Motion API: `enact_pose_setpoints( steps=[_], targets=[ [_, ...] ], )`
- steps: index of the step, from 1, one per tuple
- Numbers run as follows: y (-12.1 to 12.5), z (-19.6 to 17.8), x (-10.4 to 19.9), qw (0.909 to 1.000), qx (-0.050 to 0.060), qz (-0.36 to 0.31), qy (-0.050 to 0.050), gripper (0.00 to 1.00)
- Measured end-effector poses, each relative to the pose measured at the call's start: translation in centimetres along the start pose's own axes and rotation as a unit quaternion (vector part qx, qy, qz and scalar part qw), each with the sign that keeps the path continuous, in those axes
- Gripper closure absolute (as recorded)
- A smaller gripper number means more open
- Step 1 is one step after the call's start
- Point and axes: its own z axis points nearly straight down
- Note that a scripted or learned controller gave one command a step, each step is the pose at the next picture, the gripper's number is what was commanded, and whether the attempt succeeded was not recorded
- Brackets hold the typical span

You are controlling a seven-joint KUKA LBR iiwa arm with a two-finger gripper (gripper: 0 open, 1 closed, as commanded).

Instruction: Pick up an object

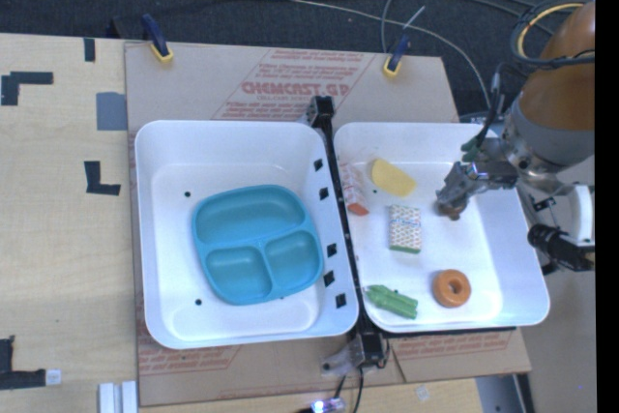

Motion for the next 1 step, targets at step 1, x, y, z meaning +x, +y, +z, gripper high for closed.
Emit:
enact_pose_setpoints(
  steps=[1],
  targets=[
    [0.01,0.3,5.66,1.0,0.001,0.0,0.0,1.0]
  ],
)
